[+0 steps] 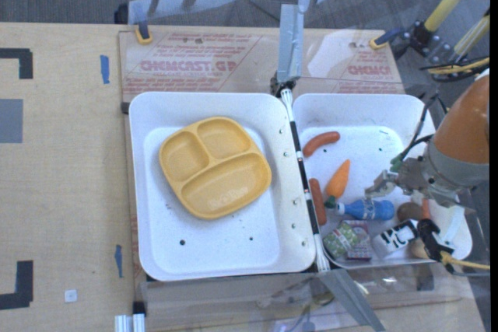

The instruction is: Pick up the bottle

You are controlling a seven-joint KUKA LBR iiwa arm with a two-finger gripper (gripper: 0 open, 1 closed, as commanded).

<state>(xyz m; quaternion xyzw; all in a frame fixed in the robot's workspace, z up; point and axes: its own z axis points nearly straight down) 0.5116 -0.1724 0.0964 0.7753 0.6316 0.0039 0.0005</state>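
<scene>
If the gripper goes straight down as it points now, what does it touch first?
Probably the blue bottle: the gripper hangs just above its right end in the right bin. Depth is unclear from this slanted view.

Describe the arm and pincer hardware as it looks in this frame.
The arm comes in from the view's right: a rounded orange band above a grey wrist section. Below it sits the pincer, a metallic grey assembly. A thin dark cable curves along the arm's left side. No readable markings are visible.
</scene>
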